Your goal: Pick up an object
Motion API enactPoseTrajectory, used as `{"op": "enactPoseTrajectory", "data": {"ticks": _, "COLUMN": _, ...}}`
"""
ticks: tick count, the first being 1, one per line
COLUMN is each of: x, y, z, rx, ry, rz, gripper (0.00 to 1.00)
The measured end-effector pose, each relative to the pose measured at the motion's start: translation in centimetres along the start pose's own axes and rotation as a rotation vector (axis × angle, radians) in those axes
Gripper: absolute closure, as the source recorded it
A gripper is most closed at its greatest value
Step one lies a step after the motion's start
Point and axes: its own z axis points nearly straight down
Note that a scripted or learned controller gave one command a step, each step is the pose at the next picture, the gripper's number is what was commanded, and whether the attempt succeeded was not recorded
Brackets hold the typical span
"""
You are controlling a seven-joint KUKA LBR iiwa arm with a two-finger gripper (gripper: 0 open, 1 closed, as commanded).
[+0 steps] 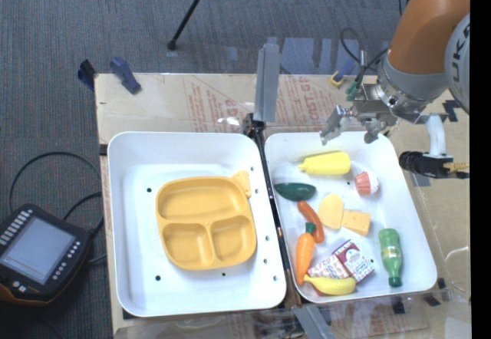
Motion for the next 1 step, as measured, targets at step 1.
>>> {"op": "enactPoseTrajectory", "data": {"ticks": 1, "x": 1.02, "y": 0.93, "z": 10.46, "rx": 0.01, "ry": 0.002, "rz": -0.169, "gripper": 0.0}}
